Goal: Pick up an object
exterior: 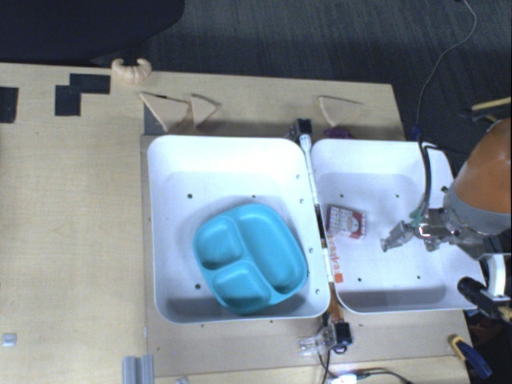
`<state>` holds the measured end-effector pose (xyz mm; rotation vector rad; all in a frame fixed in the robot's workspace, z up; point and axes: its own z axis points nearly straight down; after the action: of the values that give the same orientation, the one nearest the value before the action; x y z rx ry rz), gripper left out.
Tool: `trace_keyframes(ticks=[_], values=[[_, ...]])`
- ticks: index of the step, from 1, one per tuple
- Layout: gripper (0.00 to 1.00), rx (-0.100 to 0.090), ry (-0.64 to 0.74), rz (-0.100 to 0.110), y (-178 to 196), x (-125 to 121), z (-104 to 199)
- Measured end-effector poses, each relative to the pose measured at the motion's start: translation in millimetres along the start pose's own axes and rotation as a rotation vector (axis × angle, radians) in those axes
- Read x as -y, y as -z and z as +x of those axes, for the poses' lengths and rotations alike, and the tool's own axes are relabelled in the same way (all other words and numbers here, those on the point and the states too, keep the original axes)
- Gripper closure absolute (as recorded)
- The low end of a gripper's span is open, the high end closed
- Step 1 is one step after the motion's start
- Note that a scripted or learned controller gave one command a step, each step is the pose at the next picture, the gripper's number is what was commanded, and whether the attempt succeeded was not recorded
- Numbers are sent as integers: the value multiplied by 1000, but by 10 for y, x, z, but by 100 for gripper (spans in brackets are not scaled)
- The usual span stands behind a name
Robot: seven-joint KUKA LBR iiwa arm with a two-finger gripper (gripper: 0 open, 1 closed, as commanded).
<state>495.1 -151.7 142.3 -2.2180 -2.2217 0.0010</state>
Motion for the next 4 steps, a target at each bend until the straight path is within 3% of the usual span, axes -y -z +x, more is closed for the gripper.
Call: trace_keyframes(ticks=[1,2,3,4], values=[[0,2,-1,-9,-553,60,129],[100,4,1,-15,-436,38,128],[100,4,-1,-6,-527,-359,-553],[100,1,4,-6,75,-359,8]])
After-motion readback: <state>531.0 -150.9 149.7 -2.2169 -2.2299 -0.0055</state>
